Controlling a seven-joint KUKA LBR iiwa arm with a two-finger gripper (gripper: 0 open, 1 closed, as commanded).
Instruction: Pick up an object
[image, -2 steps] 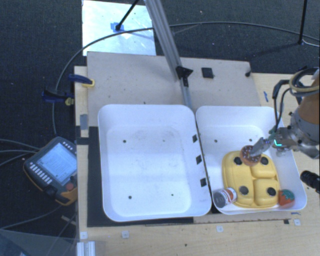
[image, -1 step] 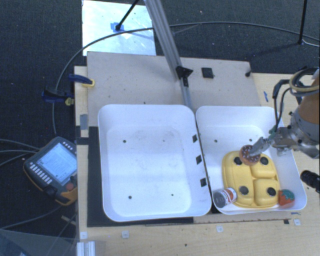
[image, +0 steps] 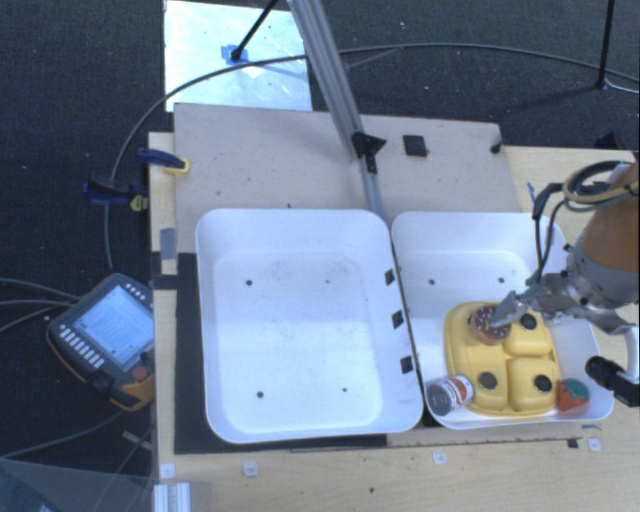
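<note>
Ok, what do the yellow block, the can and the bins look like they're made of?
Yellow block: likely moulded plastic, smooth with a slight sheen, rounded lumps and dark dots. Can: seemingly metal, with a pale shiny end and a red-and-white label. Bins: probably thin formed plastic, matte white with rounded corners. All judged by look alone.

In the right bin (image: 440, 250), near its front right corner, I see a yellow block toy (image: 505, 365) lying flat, with raised square sections and dark round spots on top. A small round brownish piece (image: 487, 323) rests on its rear left part. A can (image: 450, 393) lies on its side, touching the toy's front left edge. A red-orange item (image: 573, 395) sits just beside the toy's right front corner.
</note>
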